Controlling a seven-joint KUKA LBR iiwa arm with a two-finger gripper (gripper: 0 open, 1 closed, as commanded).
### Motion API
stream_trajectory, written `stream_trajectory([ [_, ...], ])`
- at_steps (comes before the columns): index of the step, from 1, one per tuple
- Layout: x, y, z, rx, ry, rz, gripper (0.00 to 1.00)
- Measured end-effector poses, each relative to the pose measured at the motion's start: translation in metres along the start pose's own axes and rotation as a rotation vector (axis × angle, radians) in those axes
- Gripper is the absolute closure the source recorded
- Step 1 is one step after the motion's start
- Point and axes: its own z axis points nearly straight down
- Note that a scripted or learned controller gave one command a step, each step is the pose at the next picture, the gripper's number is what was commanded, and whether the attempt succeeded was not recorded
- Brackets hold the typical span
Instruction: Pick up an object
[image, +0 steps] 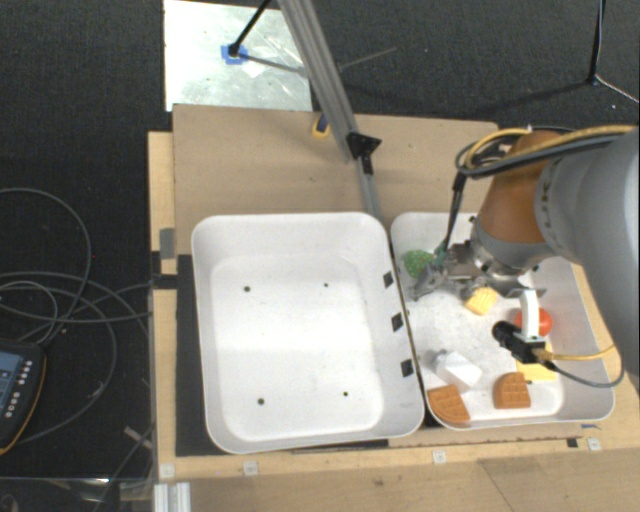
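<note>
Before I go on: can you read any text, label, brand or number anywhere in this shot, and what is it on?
No readable text anywhere.
The handheld pendant at the left edge has a screen and buttons, too small and blurred to read.
The blue mark on the pale floor sheet at the top shows no legible characters.
The two white bins and the toy items in the right bin carry no visible print.

Smooth white plastic bins (290, 235) on a matt brown board bench (260, 160).
</note>
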Motion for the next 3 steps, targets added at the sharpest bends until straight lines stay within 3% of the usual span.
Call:
stream_trajectory([
  [1, 0.000, 0.002, -0.013, -0.005, 0.000, 0.000, 1.00],
  [3, -0.003, 0.005, -0.111, -0.011, -0.002, -0.004, 1.00],
])
